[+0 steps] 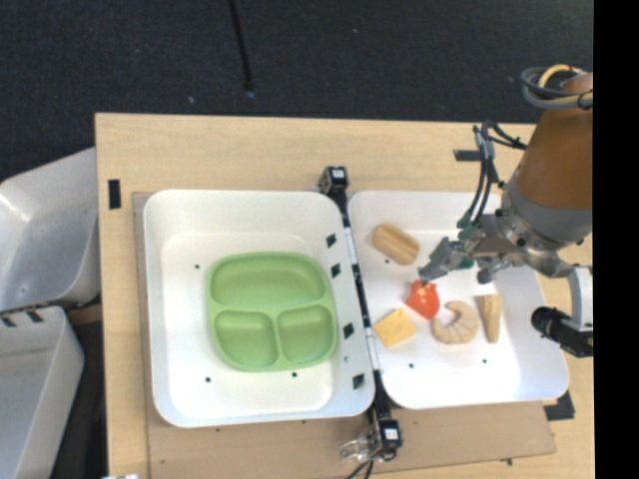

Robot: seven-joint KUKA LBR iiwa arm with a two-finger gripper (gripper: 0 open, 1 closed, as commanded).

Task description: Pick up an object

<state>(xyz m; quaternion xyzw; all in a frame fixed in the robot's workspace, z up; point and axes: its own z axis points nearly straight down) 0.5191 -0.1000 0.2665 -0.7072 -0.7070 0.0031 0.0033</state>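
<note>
Camera view from above: 2 shallow white bins; the left bin [180, 387] has a green plastic divided plate [272, 309]. Over the right bin [519, 377], the gripper [439, 267] hangs just above a small red piece [423, 299]; whether it grips, I cannot tell.

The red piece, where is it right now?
In the right bin, the red piece sits just below the gripper, between the yellow block and the shrimp.

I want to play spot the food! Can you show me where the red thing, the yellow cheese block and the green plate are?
red thing [423, 299]: camera view, on its red middle.
yellow cheese block [395, 328]: camera view, on its top face.
green plate [270, 275]: camera view, on the floor of its big upper compartment.
</note>
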